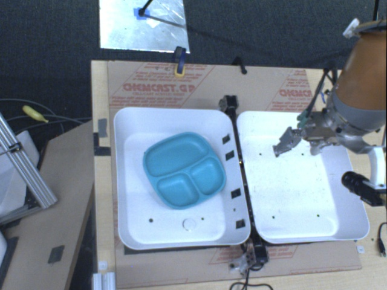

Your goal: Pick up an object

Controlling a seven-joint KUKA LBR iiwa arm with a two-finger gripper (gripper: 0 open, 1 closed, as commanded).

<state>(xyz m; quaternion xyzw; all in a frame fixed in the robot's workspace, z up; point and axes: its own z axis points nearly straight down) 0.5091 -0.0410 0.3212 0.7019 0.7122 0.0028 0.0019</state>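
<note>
Where it lies in left bin (130,162) | blue tray (183,169) | long axis upper-left to lower-right

Blue three-compartment plate (184,168), flat, upright, middle of left bin (136,222)

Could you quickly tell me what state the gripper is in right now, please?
Gripper: over the right bin; open or closed cannot be told.

The bench (151,80) bears two white bins, left bin (130,162) touching right bin (338,222).
</note>
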